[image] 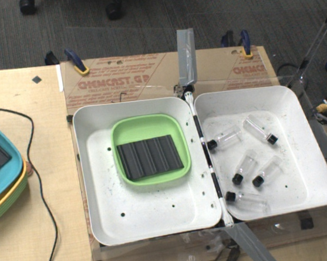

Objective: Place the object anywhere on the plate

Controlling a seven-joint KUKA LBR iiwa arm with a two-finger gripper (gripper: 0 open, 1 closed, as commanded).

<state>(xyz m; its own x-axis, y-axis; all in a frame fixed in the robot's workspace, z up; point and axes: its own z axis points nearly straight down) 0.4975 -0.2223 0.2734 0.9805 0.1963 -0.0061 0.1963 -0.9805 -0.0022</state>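
A green square plate (175,128) sits in the left white bin (102,211), toward its back. A dark ribbed rectangular pad (151,157) lies flat across the plate's middle. In the right white bin (313,191) lie several clear plastic vials with black caps: one near the divider (224,139), one at the back right (260,130), two side by side in the middle (244,169) (266,173), and one near the front (245,201).
A cardboard sheet (162,71) held by blue-and-yellow clamps (76,61) lies behind the bins. Stacked teal, tan and green trays (6,176) stand at the left on the wooden bench, beside a black cable (40,189).
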